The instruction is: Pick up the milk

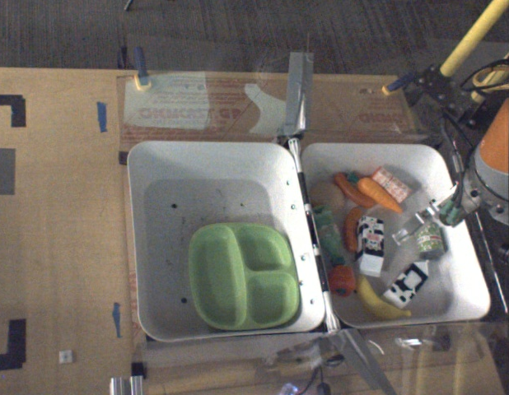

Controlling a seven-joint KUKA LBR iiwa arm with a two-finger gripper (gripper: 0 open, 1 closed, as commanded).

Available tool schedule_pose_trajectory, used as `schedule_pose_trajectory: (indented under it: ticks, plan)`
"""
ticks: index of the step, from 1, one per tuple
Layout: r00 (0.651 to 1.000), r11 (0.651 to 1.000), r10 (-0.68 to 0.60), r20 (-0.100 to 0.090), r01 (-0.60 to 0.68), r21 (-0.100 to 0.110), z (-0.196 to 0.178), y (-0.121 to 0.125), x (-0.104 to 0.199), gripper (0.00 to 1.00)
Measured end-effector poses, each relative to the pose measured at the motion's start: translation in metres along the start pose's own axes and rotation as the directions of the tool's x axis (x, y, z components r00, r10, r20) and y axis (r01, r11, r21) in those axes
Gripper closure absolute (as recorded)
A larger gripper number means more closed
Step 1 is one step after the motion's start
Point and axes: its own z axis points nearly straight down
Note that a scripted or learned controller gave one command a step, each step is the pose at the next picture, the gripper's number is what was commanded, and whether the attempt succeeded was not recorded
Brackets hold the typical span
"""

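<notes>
Two milk cartons with black cow patches lie in the right bin point(464, 299). One carton point(371, 245) is near the bin's middle, and the other point(407, 285) lies tilted near the front, beside a banana point(380, 301). My gripper point(426, 223) hangs over the right half of this bin, on the grey arm with its orange band point(495, 142). It is just above a small greenish can point(431, 241), to the right of the middle carton and behind the front one. Nothing shows held in it.
The right bin also holds carrots point(378, 192), a pink box point(391, 184), a red fruit point(343, 280), a green packet point(327, 225) and a pale round item point(324, 194). A green divided plate point(242, 276) lies in the left bin point(156, 220). A metal divider point(308, 220) separates the bins.
</notes>
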Motion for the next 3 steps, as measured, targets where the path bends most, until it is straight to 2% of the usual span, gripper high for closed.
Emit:
schedule_pose_trajectory:
  ticks: [1,2,3]
  plan:
    - [0.984,0.984,-0.176,0.001,0.176,-0.001,0.126,-0.027,0.008,0.00]
    - [0.985,0.985,-0.174,0.005,0.174,-0.006,0.114,-0.026,0.007,1.00]
    - [0.890,0.890,-0.456,-0.001,0.456,-0.001,0.006,-0.003,0.071,1.00]
